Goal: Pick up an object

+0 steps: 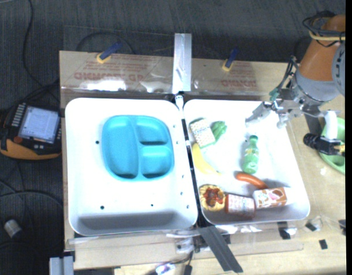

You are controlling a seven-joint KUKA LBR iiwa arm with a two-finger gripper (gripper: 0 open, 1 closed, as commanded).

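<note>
The table (78,62) is a light wooden top with a sheet of clear plastic taped along its far edge, held by a blue clip (108,52) on the left and a yellow clip (228,62) on the right. Two white bins sit directly on it, touching side by side: the left bin (84,171) and the right bin (293,171). A green thing (335,153) lies on the table's right edge, just beside the right bin.

Arm (324,56) reaching from right, wrist angled down-left.
</note>
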